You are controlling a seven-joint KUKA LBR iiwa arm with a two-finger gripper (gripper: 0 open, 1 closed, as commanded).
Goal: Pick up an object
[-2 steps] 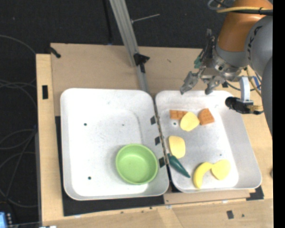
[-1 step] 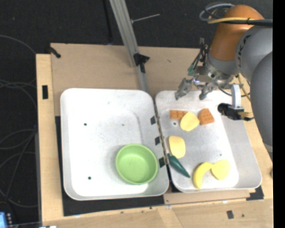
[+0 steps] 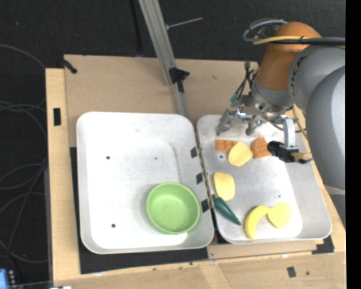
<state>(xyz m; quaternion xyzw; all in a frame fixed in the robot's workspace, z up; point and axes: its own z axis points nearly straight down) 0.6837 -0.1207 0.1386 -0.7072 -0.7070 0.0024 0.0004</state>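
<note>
Hand [image 3: 248, 118], grip state unclear, over right bin [image 3: 307, 221] w/ yellow pieces [image 3: 240, 155] nearby; green bowl [image 3: 172, 207] in left bin [image 3: 108, 137].

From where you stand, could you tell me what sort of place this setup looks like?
Probably a robotics lab's grasping test bench, not a kitchen. Two shallow white bins, the left bin and the right bin, sit on a board; a grey arm reaches over toy food like a banana; loose cables trail across the dark floor.

The grey arm [image 3: 325, 95] reaches in from the right, its orange band [image 3: 280, 56] sitting above the wrist. The gripper [image 3: 246, 122] hangs low over the far edge of the right bin [image 3: 307, 221], pointing down.
</note>
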